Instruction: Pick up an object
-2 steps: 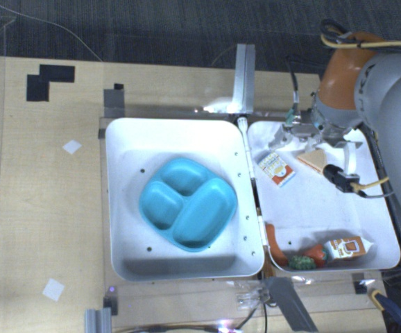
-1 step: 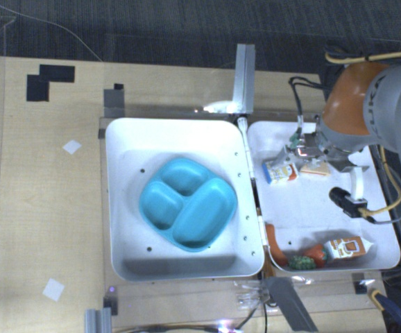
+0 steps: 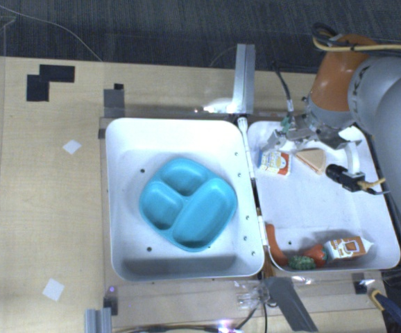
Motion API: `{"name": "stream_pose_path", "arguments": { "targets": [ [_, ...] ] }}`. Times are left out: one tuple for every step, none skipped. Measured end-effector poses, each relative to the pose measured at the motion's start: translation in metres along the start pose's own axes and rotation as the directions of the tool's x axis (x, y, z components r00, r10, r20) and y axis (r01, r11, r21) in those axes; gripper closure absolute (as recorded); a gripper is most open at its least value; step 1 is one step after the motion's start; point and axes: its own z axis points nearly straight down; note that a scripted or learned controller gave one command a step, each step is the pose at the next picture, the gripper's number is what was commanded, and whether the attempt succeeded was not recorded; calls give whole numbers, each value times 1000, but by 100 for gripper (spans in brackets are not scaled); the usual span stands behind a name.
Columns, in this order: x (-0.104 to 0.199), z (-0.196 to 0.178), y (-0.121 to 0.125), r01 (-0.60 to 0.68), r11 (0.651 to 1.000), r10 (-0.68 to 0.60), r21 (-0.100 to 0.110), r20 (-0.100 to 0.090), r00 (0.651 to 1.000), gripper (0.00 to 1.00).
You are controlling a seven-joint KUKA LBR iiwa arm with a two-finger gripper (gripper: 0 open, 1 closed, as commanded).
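Note:
My gripper [image 3: 279,137] hangs low over the far left part of the right bin [image 3: 384,220]. Directly below it lies a small white carton with a red and green label [image 3: 275,162], very close to the gripper tip; whether they touch I cannot tell. A tan wedge like a slice of bread [image 3: 312,159] lies just right of the carton, under the wrist. Along the bin's near edge are an orange and white juice box [image 3: 345,248], a red vegetable [image 3: 317,254], a green piece [image 3: 300,261] and an orange-red sausage shape [image 3: 270,237].
The left bin [image 3: 128,255] holds a blue divided plate [image 3: 188,203] at its middle. A metal post [image 3: 245,82] stands behind the wall between the bins. The grey arm with its orange band [image 3: 336,82] covers the right bin's far right corner.

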Motion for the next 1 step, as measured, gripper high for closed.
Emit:
{"name": "stream_pose_path", "arguments": {
  "targets": [
    [-91,-27,-29,81,997,-80,19,-7,997,0]
  ]
}}
